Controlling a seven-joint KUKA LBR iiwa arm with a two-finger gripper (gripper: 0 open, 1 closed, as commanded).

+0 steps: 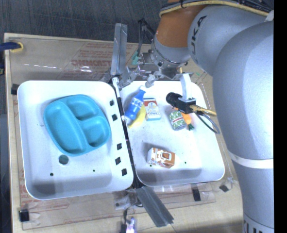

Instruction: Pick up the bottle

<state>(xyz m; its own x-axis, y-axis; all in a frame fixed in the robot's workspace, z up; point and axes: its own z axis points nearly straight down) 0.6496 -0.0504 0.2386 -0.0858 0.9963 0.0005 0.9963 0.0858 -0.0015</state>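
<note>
The arm reaches in from the right, its gripper (145, 76) hanging over the far edge of the right bin (209, 166); I can't tell how the claw stands. The blue bottle (134, 107) lies just below it, tilted against the bin's left wall with a yellow piece beside it. Nearby sit a small carton (152, 109) and a crumpled packet (161, 157). A blue divided tray (77, 124) rests in the left bin (31, 144).

On the surface (60, 57) two shallow white bins stand side by side. The left bin (31, 174) holds a blue divided plastic tray (77, 124) at its centre. In the right bin (209, 166), the blue plastic bottle (134, 106) lies upper left, a small carton (152, 109) just right of it, and a crumpled packet (161, 157) lower centre.
</note>
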